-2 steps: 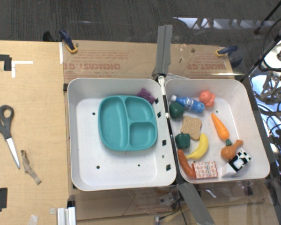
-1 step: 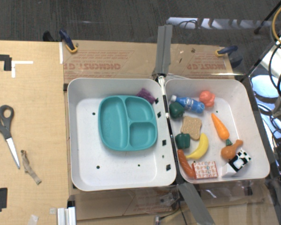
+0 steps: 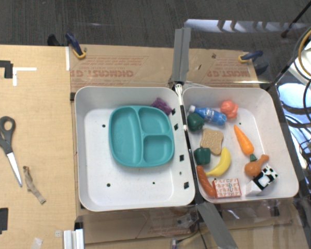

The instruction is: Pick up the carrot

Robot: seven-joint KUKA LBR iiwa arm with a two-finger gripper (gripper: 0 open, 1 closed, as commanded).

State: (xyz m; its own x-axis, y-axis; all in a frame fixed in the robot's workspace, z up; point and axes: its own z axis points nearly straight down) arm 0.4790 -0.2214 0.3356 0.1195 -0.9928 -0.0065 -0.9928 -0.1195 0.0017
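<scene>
A purple thing [image 3: 162, 106] peeks out from behind the teal plate [image 3: 142, 136], so most of it is hidden. The print on the small red and white box [image 3: 227, 188] is too tiny to read. The cables [image 3: 307, 92] run off the right edge.

Dark looping cables [image 3: 306, 90] beside the bins

Carrot [image 3: 243, 140] in right bin [image 3: 280, 139], perhaps touching nothing; banana [image 3: 221, 163] nearby.
</scene>
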